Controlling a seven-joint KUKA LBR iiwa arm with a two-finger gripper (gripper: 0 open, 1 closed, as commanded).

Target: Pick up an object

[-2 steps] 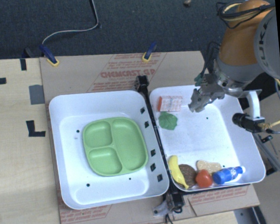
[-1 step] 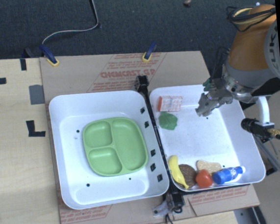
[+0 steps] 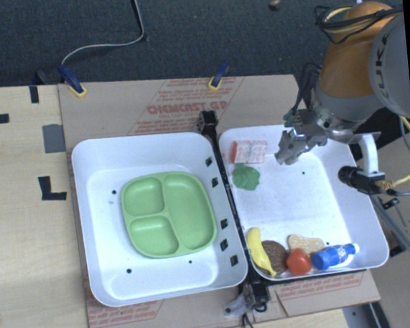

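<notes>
My gripper (image 3: 288, 152) hangs over the back of the right bin (image 3: 337, 183), just right of a red-and-white packet (image 3: 250, 151). A green round object (image 3: 247, 177) lies a little in front of the packet, to the gripper's lower left. Along the bin's front edge lie a yellow banana (image 3: 257, 250), a brown round item (image 3: 274, 250), a red tomato (image 3: 297, 261), a tan bread-like piece (image 3: 306, 243) and a blue bottle (image 3: 333, 255). I see nothing between the fingers.
The left bin (image 3: 97, 206) holds a green divided plate (image 3: 169, 213). A black divider with clips (image 3: 222, 194) runs between the bins. The arm's orange band and grey body (image 3: 358, 65) rise at the right, with cables by the right bin's rim.
</notes>
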